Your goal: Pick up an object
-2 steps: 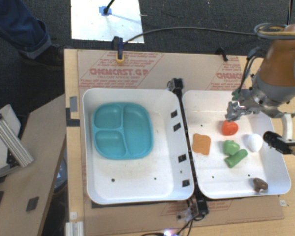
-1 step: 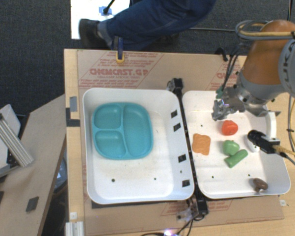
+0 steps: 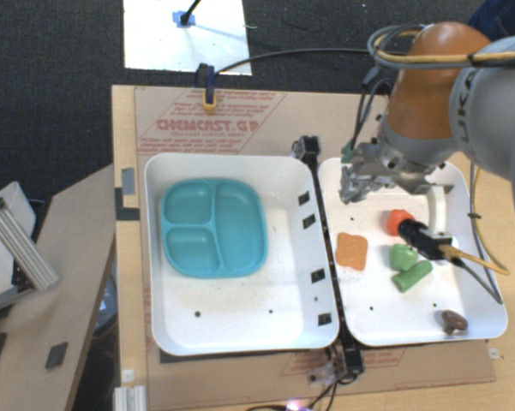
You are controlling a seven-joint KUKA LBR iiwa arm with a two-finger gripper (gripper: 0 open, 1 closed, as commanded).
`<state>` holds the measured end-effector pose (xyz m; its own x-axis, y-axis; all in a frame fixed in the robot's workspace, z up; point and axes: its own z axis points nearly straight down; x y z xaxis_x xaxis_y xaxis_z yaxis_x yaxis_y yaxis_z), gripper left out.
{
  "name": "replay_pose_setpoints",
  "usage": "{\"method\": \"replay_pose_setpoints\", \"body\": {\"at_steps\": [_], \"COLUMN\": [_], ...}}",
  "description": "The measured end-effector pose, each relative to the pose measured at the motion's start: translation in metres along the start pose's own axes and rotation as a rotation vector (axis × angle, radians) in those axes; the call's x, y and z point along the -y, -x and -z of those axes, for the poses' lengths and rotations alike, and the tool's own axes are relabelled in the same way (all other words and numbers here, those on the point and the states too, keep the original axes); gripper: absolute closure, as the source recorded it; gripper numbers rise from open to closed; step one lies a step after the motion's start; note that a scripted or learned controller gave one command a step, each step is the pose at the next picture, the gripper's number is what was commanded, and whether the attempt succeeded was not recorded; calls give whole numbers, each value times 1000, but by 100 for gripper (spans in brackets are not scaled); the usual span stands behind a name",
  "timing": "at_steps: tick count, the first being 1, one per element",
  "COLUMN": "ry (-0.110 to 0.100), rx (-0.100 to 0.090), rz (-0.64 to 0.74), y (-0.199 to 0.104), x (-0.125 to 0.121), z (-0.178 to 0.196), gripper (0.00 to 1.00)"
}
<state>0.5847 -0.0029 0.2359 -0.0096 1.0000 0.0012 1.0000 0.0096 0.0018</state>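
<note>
Evidently you're mid-approach; whether the gripper point(image 3: 356, 188) is open or closed can't be told. Next, lower onto the orange piece point(image 3: 352, 251) just beside it.

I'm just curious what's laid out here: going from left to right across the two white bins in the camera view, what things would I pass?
teal divided plate → flat orange square → green pieces → small brown lump

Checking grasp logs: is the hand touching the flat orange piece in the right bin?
Apart. The camera view shows bare white floor of the right bin between the hand and the flat orange piece.
</note>
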Motion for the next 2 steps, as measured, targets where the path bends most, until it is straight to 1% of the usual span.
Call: {"method": "replay_pose_setpoints", "body": {"at_steps": [1, 2], "ry": [1, -1], "rx": [0, 1], "rz": [-1, -2], "y": [-56, -113], "x": [-14, -4], "z": [-5, -4], "gripper": [100, 100]}}
